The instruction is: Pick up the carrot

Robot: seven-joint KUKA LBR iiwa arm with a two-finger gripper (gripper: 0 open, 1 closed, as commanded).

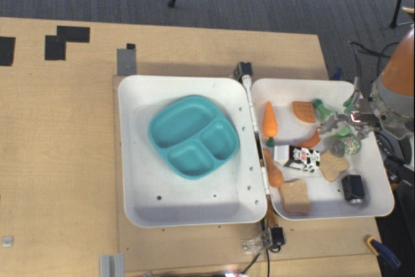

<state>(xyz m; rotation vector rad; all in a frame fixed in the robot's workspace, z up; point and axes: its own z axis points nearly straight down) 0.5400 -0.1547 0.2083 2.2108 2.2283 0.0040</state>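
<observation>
An orange carrot (270,119) with a green tip lies near the left wall of the right bin (382,204), pointing toward the far side. A second carrot (273,172) lies along the same wall nearer the front. A third orange piece (311,139) shows just left of my gripper (334,126). The gripper hangs low over the right half of that bin, about a hand's width right of the first carrot, with nothing visibly held. The grey arm with its orange band (399,71) comes in from the right edge.
The left bin (130,204) holds a teal divided plate (193,136). Beside the carrots lie an orange wedge (303,111), a black-and-white patterned toy (305,157), two bread-like pieces (295,195) (334,167), a green item (350,145) and a black block (353,188).
</observation>
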